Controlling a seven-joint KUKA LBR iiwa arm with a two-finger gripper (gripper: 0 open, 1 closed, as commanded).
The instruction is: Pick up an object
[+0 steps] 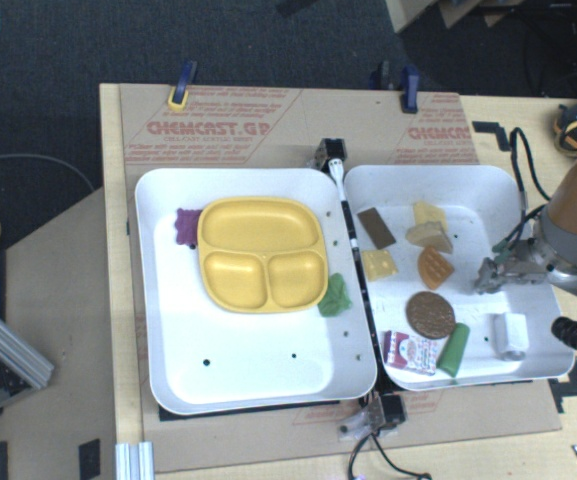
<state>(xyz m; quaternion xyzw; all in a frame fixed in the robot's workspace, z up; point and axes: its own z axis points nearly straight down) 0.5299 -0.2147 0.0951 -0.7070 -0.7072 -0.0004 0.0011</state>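
The right bin (418, 173) holds several small objects: a brown bar (375, 227), pale cheese-like wedges (428, 226), a yellow square piece (379, 264), an orange piece (435, 267), a round brown disc (431, 314), a red-and-white packet (410, 351), a green cylinder (455, 350) and a white cylinder (511, 333). My gripper (490, 276) hangs low over the right side of this bin. It is right of the orange piece and above the white cylinder. Nothing visible is in its grasp.
The left bin (248, 368) carries a yellow divided plate (263, 253), with a purple item (186, 226) at its left and a green leafy item (335, 296) at its lower right. Cables run along the right bin's far right rim.
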